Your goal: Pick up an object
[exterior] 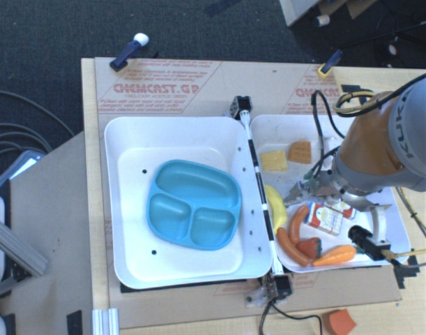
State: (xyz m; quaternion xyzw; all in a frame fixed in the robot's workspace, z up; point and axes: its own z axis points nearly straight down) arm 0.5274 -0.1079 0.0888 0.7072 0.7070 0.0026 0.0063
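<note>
We see the gripper (pixel 312 185) low in the right bin (pixel 265 132), among the food items, though we cannot tell how its fingers are set. Just beside it lie a small red-and-white carton (pixel 325 218), a banana (pixel 275 206) along the bin's left wall, two sausages (pixel 293 236), a strawberry (pixel 309 248) and a carrot (pixel 334 256) at the near edge, with a yellow block (pixel 273 160) and an orange block (pixel 300 151) farther back. In the left bin (pixel 122 187) on the counter (pixel 164 86), a blue divided plate (pixel 194 204) lies flat, well apart from the arm.
</note>
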